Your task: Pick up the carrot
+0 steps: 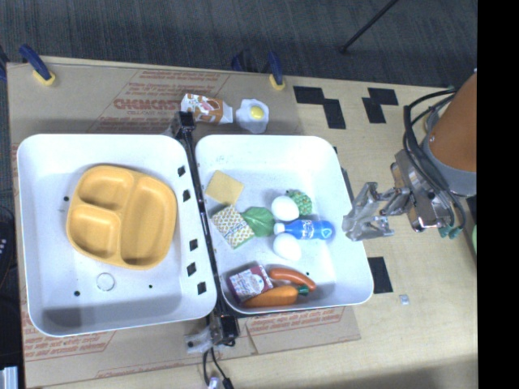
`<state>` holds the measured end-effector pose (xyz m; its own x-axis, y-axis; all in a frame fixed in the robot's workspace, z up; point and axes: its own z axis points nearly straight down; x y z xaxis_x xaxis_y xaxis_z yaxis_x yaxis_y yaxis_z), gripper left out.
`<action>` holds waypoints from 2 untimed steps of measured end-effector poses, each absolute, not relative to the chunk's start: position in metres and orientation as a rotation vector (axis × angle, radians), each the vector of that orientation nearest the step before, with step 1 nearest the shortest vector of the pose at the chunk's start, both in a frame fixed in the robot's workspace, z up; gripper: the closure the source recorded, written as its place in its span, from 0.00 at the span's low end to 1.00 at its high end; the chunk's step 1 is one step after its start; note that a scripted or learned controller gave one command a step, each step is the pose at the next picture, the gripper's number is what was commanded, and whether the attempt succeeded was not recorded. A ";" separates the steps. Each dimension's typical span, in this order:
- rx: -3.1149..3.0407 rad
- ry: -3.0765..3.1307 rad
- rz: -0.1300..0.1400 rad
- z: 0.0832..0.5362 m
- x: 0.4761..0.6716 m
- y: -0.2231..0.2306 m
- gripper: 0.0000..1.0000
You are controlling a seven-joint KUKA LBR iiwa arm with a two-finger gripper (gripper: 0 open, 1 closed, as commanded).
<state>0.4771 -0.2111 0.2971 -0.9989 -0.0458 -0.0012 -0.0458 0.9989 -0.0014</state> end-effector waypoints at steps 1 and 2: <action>-0.266 3.132 0.000 0.237 0.480 -0.211 1.00; -0.634 3.075 -0.003 0.311 0.495 -0.211 1.00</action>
<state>0.4952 -0.2108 0.3109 -0.9186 -0.3953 -0.0014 -0.3953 0.9186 -0.0020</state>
